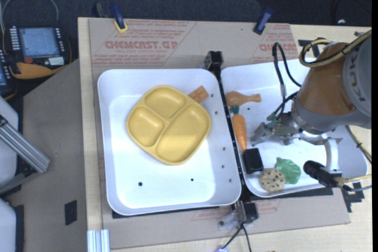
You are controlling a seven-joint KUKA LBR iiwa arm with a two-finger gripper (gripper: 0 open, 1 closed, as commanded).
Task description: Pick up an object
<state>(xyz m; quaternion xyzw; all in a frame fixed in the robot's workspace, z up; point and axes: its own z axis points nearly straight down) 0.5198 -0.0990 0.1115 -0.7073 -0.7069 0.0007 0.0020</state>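
Carrot (239, 132) in right bin (354, 159) on cardboard-topped bench (88, 127), hand (267, 132) just beside, its state unclear.

Left bin (112, 144) held a divided plate (169, 124); right bin (260, 77) held drumstick (242, 98) rearmost, carrot (239, 131), block (253, 160), then cookie (272, 180) beside leafy item (289, 168) in front

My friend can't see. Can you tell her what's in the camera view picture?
A grey and orange robot arm reaches from the right, its gripper low over the right white bin, near a toy carrot, chicken drumstick, black block, cookie and green piece. The left white bin holds a yellow divided plate.
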